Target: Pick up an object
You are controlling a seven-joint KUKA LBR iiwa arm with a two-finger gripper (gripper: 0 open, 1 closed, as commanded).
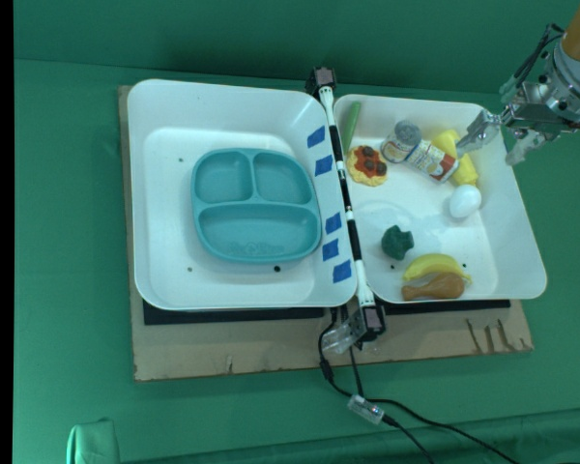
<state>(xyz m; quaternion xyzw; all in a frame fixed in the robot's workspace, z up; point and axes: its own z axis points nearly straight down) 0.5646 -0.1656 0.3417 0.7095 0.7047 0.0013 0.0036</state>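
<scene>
My gripper point(498, 141) hangs over the right bin's point(517, 259) far right corner, open, with nothing between its fingers. Just left of it lie a yellow toy point(461, 162) and a small bottle with a red cap point(432, 158). A tin can point(401, 141) lies beside the bottle. Below the gripper rests a white egg point(464, 201). Further in the bin are a dark green broccoli point(397, 242), a banana point(435, 265), a brown drumstick point(432, 287), a red-topped pizza slice point(367, 164) and a green stalk point(352, 122).
The left bin point(164, 259) holds a teal divided plate point(256, 206). A divider with blue tape marks point(329, 196) runs between the bins. A cable point(406, 423) trails from the bench's front edge. Green cloth surrounds the cardboard base point(222, 361).
</scene>
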